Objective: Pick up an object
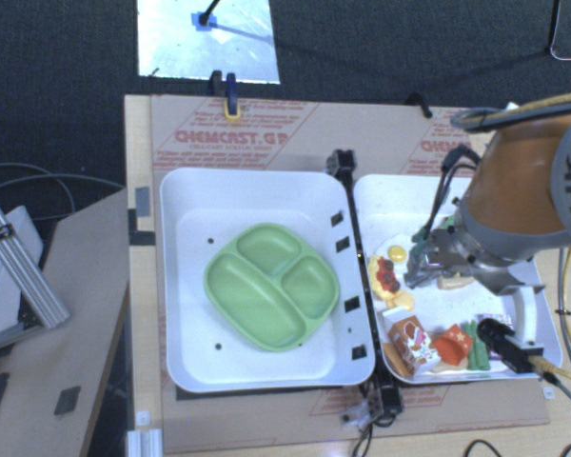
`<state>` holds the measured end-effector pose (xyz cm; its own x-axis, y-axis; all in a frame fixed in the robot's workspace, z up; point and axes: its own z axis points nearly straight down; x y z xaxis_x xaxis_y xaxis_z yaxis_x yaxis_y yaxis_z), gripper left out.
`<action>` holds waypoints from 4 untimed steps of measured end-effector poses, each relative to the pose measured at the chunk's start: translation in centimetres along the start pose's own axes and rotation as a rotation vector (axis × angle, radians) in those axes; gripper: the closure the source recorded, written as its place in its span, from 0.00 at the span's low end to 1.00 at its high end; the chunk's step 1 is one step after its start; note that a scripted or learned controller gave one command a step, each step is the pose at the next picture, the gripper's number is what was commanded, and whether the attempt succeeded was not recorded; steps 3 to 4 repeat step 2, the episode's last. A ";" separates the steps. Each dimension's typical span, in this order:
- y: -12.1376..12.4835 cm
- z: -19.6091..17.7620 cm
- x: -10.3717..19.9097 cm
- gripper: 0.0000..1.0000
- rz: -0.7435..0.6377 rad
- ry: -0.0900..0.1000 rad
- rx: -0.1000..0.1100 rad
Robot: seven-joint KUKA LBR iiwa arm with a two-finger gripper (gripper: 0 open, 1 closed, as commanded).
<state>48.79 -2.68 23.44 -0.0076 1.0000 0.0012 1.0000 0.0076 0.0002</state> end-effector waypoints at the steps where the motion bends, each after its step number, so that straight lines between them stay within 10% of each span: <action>1: 0.0 0.5 0.8 1.00 0.001 -0.001 0.000; 4: -0.8 1.1 0.2 1.00 0.007 -0.001 0.000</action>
